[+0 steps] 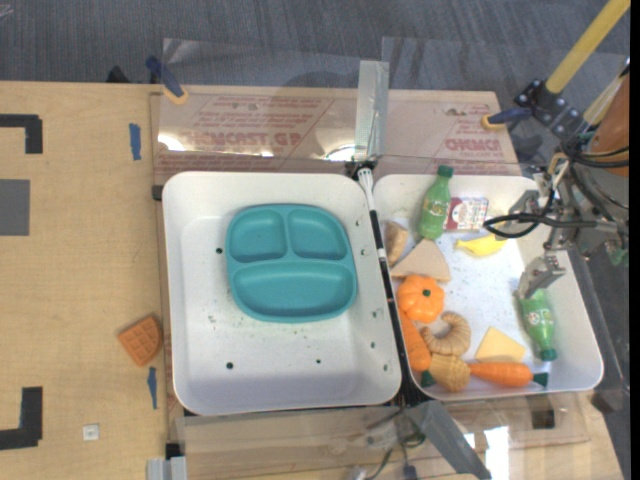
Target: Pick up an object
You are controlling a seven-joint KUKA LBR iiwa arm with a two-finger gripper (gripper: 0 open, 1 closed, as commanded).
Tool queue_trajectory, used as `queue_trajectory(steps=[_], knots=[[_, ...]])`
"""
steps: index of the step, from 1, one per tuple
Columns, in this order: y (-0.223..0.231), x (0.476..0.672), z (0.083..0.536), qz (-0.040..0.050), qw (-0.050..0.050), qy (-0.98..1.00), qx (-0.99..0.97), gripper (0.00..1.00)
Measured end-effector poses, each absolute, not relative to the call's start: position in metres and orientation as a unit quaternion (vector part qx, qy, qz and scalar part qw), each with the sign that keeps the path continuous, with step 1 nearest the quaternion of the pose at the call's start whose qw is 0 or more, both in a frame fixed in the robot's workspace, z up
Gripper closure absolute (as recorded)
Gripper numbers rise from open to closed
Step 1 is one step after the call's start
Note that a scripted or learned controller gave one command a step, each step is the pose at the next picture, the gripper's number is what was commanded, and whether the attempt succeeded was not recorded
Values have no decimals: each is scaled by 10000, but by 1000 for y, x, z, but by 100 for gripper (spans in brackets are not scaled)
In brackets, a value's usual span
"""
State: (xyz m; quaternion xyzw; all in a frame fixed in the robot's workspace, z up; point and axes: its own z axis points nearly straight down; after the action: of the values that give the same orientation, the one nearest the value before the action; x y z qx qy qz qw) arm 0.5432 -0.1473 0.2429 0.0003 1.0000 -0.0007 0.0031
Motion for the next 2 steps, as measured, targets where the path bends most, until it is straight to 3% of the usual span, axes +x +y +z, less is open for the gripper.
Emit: queue_trajectory(steps=[1, 2], knots=[[-135, 566, 107, 11, -29, 9986, 519, 0], [-107, 626, 91, -2, -6, 9998, 212, 0]])
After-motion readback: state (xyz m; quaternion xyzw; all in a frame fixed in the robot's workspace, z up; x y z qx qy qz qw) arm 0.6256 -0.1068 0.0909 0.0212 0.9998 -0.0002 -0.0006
